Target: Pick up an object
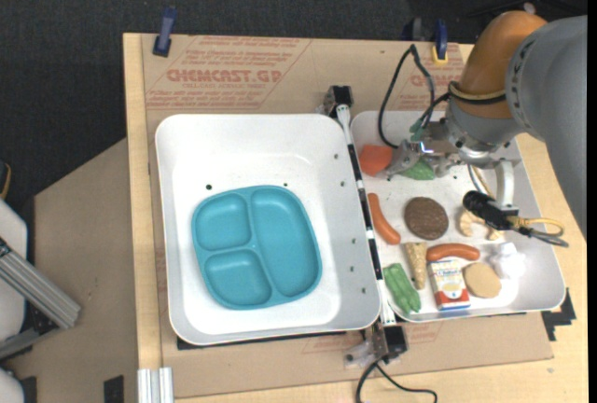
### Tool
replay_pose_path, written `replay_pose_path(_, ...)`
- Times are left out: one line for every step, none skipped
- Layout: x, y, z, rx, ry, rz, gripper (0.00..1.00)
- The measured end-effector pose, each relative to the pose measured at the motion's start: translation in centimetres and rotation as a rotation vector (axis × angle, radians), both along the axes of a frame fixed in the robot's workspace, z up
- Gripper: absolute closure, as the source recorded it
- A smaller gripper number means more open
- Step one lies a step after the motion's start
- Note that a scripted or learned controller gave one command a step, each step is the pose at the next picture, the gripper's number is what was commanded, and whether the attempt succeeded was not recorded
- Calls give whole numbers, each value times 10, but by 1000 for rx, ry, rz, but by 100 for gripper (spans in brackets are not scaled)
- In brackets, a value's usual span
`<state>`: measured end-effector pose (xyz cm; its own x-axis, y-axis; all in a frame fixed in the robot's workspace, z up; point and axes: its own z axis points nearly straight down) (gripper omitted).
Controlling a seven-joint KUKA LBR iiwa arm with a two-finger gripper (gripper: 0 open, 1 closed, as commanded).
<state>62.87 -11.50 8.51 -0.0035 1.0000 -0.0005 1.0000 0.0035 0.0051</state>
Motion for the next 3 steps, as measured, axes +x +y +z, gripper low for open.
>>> replay_pose_path(-2, -1, 10, 0, 2, -2, 100)
replay_pose_path(-92, -43, 50, 2, 11, -11, 100)
replay_pose_path(-117, -65, 119, -3, -1, -7, 100)
